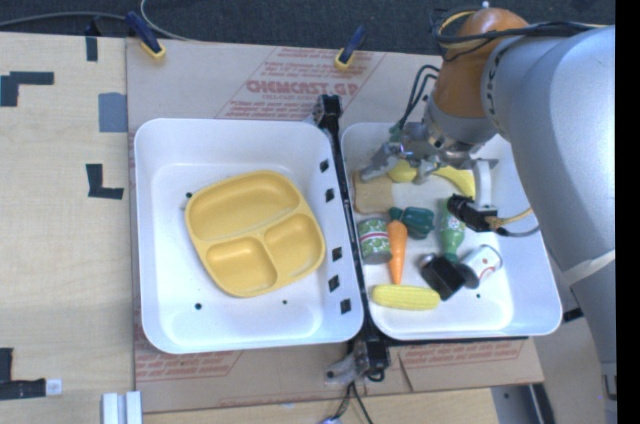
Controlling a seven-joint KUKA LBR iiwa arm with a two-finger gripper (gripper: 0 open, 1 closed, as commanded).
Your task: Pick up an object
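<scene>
My gripper (399,169) is low over the back of the right bin (520,312), with its fingers (372,169) spread apart. A small yellow toy (402,174) lies between them; the jaws are not closed on it. Just right of it lies a yellow banana (459,180), and under the left finger a tan flat slice (371,197). Further forward lie an orange carrot (397,249), a green can (374,238), a teal piece (414,220), a green bottle (451,234), a corn cob (405,297), a black piece (441,275) and a white piece (484,262).
The left bin (170,312) holds a yellow divided plate (255,230). A black divider with clips (338,212) runs between the bins. The arm's grey bulk (570,142) covers the right bin's far right side. Two blue-yellow clamps (146,37) sit at the bench's back.
</scene>
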